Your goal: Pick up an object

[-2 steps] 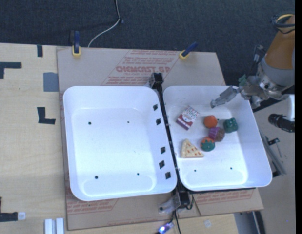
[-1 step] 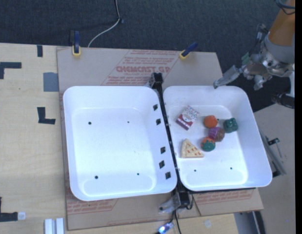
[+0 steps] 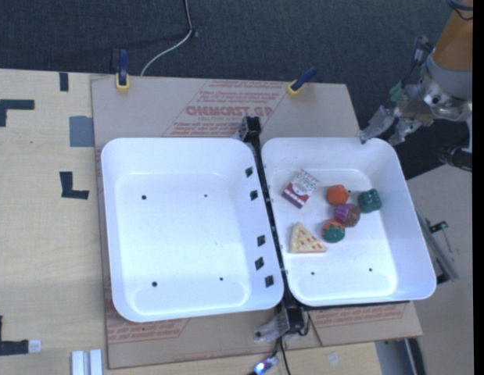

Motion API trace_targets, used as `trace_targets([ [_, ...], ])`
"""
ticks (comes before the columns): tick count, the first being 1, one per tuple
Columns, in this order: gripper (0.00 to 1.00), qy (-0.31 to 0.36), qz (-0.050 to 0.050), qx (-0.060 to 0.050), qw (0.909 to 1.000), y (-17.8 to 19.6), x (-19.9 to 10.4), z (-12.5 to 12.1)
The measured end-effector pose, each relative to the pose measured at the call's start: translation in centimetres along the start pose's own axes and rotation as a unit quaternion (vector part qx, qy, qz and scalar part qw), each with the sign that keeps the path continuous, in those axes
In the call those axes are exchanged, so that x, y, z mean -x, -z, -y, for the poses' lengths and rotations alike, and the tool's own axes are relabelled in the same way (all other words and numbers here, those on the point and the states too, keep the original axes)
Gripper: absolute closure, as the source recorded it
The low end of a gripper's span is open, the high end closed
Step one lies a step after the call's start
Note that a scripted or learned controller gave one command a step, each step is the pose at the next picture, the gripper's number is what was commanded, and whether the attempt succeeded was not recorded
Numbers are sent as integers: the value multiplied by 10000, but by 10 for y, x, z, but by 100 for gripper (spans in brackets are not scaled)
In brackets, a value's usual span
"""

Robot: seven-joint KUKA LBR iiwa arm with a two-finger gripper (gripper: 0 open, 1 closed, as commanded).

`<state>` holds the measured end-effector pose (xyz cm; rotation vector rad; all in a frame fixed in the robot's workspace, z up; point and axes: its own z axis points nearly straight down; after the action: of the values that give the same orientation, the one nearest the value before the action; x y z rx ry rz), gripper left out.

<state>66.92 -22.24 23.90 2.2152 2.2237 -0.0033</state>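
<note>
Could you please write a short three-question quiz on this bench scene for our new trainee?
1. True or false: the toys lie in the right bin.
2. Which toy lies nearest the divider between the bins? A) green toy B) pizza slice C) orange ball
3. Fill in: the gripper hangs over the right bin's far ____ corner.

Key
1. True: the red-and-white box, the pizza slice, the orange ball, the green toy and two more small toys all sit there.
2. B.
3. Right; it is above the rim, clear of every toy.
</note>
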Motion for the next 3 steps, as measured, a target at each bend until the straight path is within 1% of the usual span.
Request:
trace_targets([
  [2, 100, 20, 20, -1, 10000, 20, -1, -1],
  [3, 100, 34, -29, 20, 10000, 72, -109, -1],
])
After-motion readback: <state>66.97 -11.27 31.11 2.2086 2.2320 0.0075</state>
